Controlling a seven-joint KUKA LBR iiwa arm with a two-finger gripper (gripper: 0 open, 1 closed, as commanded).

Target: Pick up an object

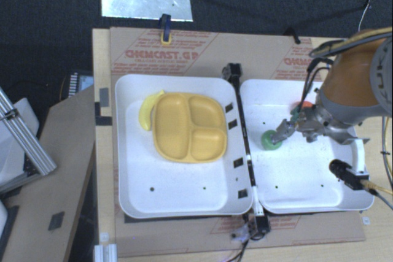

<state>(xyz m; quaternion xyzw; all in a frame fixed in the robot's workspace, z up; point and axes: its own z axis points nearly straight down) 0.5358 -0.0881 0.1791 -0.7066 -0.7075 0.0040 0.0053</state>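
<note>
A small round green object (268, 140) lies in the right bin (307, 196), near its left-middle. My gripper (283, 131) is low in that bin, its tip right at the green object's upper right side and touching or nearly touching it. Whether the object is held cannot be made out. A small red-orange thing (298, 108) peeks out just behind the wrist, mostly hidden by the arm. In the left bin (184, 202) a yellow divided plate (188, 127) lies with a yellow banana-shaped piece (146, 111) at its left edge.
A black divider strip (241, 132) runs between the two bins. The bins rest on a cardboard sheet (184, 52). The grey and orange arm (359, 80) covers the right bin's upper right part.
</note>
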